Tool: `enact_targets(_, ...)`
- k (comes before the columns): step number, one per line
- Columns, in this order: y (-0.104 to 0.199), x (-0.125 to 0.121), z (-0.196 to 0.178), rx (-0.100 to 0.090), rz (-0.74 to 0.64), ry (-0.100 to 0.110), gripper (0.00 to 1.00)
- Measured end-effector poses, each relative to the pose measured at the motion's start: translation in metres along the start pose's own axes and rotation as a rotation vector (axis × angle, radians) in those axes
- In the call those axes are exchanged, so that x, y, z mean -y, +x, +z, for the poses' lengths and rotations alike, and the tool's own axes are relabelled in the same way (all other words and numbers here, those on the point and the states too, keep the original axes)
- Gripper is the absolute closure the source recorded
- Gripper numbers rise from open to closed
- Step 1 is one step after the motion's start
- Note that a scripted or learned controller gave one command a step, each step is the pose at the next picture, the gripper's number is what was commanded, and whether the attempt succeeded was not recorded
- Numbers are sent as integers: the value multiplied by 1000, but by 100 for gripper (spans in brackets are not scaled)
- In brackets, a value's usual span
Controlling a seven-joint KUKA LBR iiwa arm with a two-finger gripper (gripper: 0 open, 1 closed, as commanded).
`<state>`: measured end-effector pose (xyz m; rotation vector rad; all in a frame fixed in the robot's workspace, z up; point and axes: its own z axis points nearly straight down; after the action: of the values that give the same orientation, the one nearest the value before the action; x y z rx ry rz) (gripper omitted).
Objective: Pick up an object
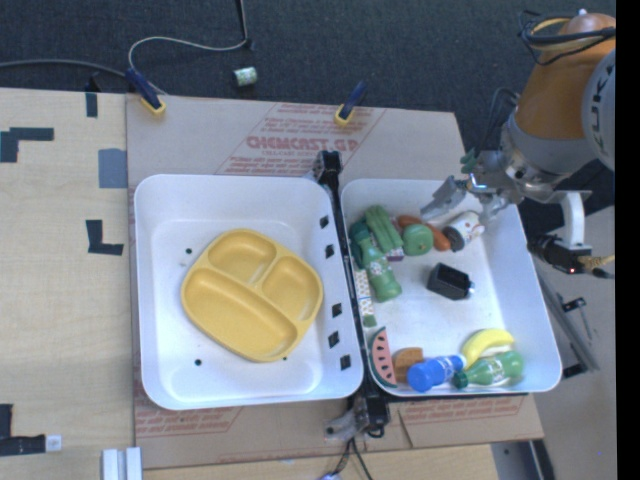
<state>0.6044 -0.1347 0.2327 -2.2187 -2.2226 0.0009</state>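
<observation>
Objects for picking lie in the right bin [530, 298]: a black block [450, 281], a banana [487, 344], a green bottle with blue cap [465, 371], a watermelon slice [379, 356] and green pieces near the divider. None is lifted, so the pick seems not yet done. The gripper [462, 208] hangs over the bin's upper part, its fingers spread and holding nothing. A yellow tray [252, 294] rests in the left bin [160, 268].

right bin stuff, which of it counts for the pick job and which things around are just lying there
Job: gripper, black block, banana, green bottles, watermelon slice, blue-capped bottle.
Lying about: yellow divided plate, clamps, cable.
</observation>
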Motion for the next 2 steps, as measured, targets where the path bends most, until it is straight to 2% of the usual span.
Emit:
enact_targets(1, 6, -3, 43, 1, 1, 2, 0)
enact_targets(2, -14, 61, 127, 6, 0, -20, 0)
